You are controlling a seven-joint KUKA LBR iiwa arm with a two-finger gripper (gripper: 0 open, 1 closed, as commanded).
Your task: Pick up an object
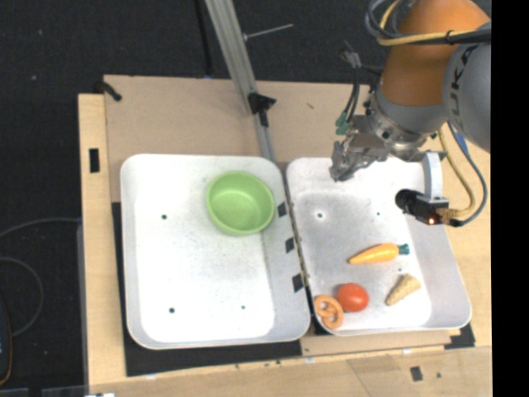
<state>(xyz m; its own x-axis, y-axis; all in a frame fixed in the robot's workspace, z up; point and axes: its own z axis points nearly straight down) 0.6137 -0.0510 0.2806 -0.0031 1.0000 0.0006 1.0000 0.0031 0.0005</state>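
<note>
Inside the left bin [157,304] sits a green bowl [240,203]; right of it, the other bin [331,197] holds a carrot [376,254], tomato [353,297], pretzel [329,311] and wedge [402,289]. The gripper [343,169] hangs above; its jaws' state I cannot tell.

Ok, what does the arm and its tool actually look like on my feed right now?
The arm is grey with a bulging orange band above the wrist. Looped cables, pale and yellow, run over the band, and more trail down the side to a small black unit. The tool is a compact dark grey metal piece.
</note>
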